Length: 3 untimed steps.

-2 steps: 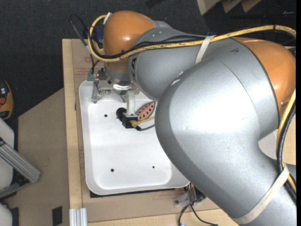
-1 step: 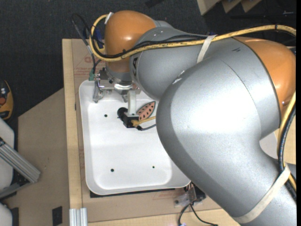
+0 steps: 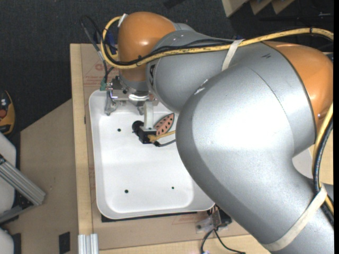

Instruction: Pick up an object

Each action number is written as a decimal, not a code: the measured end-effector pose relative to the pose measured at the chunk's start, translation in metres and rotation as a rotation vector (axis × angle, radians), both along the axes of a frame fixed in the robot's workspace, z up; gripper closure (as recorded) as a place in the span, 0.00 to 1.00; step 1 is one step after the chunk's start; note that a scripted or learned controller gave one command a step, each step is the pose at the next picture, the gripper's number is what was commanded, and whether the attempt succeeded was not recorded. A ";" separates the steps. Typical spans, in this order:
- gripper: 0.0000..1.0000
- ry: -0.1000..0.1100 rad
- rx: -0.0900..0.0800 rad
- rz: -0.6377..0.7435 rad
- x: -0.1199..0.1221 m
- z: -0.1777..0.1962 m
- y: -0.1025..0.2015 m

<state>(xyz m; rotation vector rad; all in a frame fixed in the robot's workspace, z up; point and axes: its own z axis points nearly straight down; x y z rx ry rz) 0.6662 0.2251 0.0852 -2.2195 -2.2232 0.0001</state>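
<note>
Arm (image 3: 254,120) reaches across the white bin (image 3: 143,189). Gripper (image 3: 128,118) sits low at the bin's far end, fingers spread, nothing between them. Brown speckled oval object (image 3: 165,123) lies just beside the gripper, outside its fingers, partly hidden by the arm.

Just one camera is used, fixed above the bench (image 3: 82,157) and angled down at a slant. A white bin (image 3: 137,192) is seen from fairly close, and the view's right side is covered by the arm (image 3: 249,142).
</note>
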 end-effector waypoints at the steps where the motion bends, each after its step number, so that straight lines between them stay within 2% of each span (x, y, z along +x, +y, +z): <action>1: 0.00 0.000 0.000 0.000 0.000 0.000 0.000; 3: 0.00 0.000 0.000 0.000 0.000 0.000 0.000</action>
